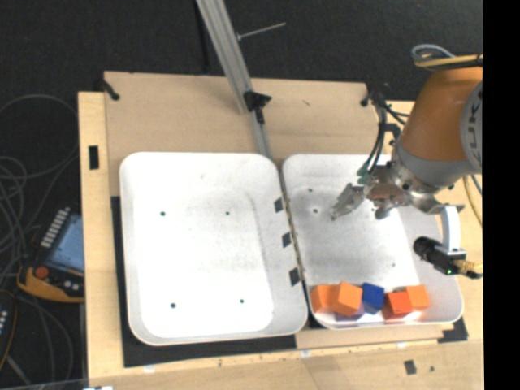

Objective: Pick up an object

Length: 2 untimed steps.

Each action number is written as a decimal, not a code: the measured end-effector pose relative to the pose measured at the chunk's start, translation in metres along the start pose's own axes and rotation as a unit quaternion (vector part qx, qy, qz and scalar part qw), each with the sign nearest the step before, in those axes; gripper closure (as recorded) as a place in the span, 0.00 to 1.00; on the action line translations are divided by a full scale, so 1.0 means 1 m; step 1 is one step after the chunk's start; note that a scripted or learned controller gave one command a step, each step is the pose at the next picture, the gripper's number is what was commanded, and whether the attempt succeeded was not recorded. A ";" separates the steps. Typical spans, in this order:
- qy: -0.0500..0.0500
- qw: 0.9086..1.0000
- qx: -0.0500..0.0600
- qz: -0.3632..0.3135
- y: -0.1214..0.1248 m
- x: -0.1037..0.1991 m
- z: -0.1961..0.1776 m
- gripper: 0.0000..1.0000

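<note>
Lying in a row along the near wall of the right shallow white plastic bin [406, 242]: an orange block [325, 296] at the left end, a second orange block [349, 298] touching it, a small blue cube [373, 296] next, then two more orange blocks [397, 303] [417, 296] at the right end. Possibly something purple under the second block, too small to tell. Hovering well apart from the row, over the far half of the same bin, a two-finger gripper [360, 202] below the grey arm with its orange band [443, 120], reaching in from the right. Spread apart, one finger [342, 205] slanting down to the left, the other shorter and to its right, with nothing between them. Sitting just beside, to the left, a second shallow white bin [203, 242], edges touching. Resting under both, a tan wooden bench [187, 112]. Leaning in from the top, a grey metal rail [227, 47].
</note>
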<state>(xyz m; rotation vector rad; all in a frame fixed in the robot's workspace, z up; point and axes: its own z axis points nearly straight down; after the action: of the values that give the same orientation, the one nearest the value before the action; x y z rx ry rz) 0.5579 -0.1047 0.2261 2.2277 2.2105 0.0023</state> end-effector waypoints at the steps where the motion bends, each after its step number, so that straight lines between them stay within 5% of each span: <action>1: 0.002 1.000 0.004 -0.006 -0.057 0.049 0.031 0.00; 2: 0.001 1.000 0.002 -0.005 -0.075 0.068 0.029 0.00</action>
<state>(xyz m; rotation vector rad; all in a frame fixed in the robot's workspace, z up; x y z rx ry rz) 0.4839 -0.0363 0.1966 2.2187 2.2251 0.0002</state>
